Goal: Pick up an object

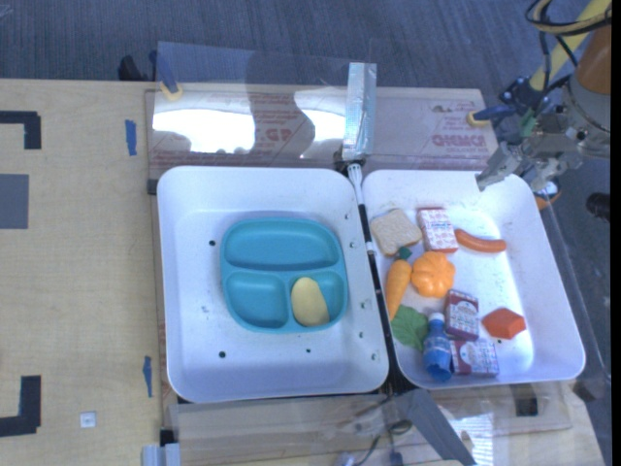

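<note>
My gripper (525, 168) hangs over the far right corner of the right bin (558, 304), above its rim and apart from every toy. Below and left of it lie a red sausage (480, 243), a small red-and-white box (437, 228) and a bread slice (395, 229). Further forward are a carrot (398, 284), an orange fruit (434, 273), a green vegetable (409, 326), a blue bottle (438, 349), a red carton (462, 316), a red wedge (504, 323) and another carton (475, 357).
The left bin (184, 289) holds a teal divided tray (277, 250) with a yellow potato-like toy (310, 301) in its front right compartment. A clear panel (252, 115) and a metal post (359, 110) stand behind the bins. Yellow and black cables (558, 13) loop at top right.
</note>
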Tool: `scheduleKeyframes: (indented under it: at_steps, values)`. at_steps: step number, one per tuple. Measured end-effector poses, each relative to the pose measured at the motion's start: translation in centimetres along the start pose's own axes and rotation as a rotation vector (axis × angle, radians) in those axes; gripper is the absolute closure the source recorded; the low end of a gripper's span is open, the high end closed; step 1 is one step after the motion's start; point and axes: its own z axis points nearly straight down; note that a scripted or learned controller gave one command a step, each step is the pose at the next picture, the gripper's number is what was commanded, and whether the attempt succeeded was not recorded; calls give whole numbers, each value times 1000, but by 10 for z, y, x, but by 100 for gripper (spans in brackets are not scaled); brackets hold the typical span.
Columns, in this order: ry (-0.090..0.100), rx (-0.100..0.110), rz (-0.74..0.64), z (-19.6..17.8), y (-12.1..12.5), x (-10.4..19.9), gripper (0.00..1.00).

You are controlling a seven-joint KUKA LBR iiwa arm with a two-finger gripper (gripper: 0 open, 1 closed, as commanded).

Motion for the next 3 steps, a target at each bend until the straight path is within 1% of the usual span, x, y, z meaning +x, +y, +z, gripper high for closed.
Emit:
scheduleKeyframes:
  at_steps: [1, 2, 3]
  values:
    - [-3, -10, -177, 167, 9, 36, 0]
    - [-1, -7, -277, 178, -52, 53, 0]
    - [-3, -14, -274, 167, -50, 51, 100]
